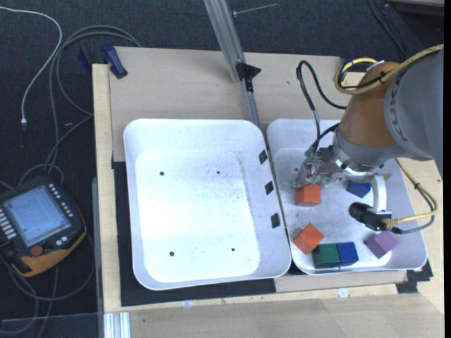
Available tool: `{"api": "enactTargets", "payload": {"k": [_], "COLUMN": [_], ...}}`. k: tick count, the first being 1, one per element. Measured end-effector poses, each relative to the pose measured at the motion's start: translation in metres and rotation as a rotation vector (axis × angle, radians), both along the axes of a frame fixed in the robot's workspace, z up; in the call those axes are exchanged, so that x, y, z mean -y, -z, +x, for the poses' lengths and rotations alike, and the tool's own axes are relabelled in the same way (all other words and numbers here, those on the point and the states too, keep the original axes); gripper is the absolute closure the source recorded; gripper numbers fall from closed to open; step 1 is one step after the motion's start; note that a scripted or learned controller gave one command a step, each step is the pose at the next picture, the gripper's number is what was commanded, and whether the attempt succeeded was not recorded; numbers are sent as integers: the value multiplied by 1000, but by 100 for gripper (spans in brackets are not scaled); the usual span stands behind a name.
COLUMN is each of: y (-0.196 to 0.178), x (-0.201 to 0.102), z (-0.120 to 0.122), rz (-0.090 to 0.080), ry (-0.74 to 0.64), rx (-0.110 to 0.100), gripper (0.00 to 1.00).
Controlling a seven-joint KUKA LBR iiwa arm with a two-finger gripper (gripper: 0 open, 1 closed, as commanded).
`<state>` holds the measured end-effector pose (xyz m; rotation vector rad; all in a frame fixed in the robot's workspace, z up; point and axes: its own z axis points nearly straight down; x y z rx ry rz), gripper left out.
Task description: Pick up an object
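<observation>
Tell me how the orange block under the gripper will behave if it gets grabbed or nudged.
The orange block looks like a small flat-faced cube, so it should slide rather than roll. It seems rigid and probably light. The right bin floor looks smooth, so a nudge from the gripper may skid it aside.

An orange cube (308, 195) is seen just below the claw (311, 177) in the right white bin (282, 146); a second orange cube (308, 238), green (326, 255), blue (347, 253) and purple (383, 243) blocks are spread nearer the front rim.
</observation>
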<state>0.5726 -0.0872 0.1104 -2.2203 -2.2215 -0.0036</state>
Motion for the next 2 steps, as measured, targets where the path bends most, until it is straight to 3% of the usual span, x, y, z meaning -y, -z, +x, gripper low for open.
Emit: {"api": "enactTargets", "payload": {"k": [1,2], "y": [-94,-89], "x": [-79,-140], "z": [-22,58], "rz": [1,1], "ry": [-8,-8], "rx": [6,4], "gripper": [100,100]}}
